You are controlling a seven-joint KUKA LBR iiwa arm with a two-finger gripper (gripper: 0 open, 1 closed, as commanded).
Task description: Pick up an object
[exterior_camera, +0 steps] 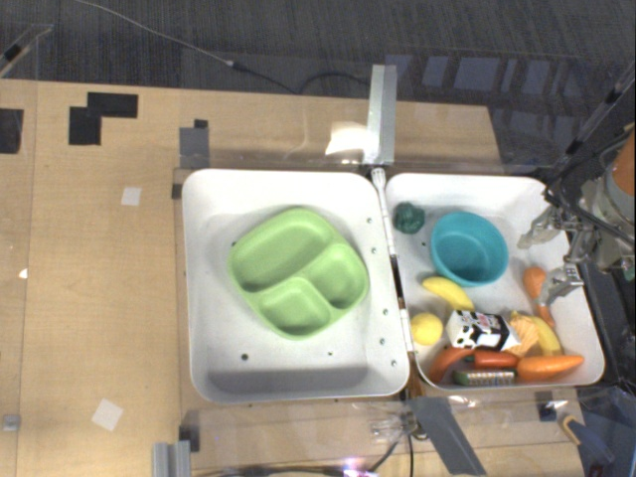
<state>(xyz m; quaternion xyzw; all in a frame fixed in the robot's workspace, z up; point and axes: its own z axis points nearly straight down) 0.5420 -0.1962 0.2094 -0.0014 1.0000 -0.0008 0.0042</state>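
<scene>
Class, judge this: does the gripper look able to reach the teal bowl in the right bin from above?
Probably yes. The teal bowl stands uncovered, and the gripper hovers just to its right, over the same bin.

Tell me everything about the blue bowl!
The blue bowl is round, teal-blue and looks like smooth plastic. It stands upright with its open side up and nothing inside. It sits in the upper middle of the right bin. A small dark green thing lies just to its left, and a yellow banana lies right below it, close to its rim or touching. The claw is off to its right.
</scene>
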